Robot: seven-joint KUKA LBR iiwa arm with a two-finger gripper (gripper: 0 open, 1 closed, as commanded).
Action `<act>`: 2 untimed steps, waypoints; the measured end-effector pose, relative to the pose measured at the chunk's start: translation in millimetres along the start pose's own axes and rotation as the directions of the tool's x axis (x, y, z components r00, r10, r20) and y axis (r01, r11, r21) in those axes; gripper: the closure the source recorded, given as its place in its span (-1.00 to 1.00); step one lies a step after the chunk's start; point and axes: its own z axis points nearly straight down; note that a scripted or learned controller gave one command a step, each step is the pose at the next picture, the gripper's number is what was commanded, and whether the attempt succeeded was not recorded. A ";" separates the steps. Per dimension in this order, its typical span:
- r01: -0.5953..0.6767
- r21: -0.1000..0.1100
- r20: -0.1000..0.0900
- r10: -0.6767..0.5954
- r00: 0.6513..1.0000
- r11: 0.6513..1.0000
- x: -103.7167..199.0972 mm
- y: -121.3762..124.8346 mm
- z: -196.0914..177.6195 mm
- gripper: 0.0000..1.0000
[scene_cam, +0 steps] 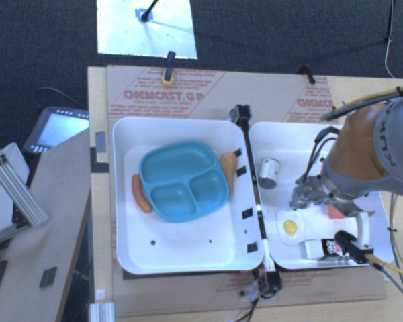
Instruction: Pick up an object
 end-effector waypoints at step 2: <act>0.003 0.000 0.001 -0.003 1.000 1.000 2.4 8.0 -88.3 1.00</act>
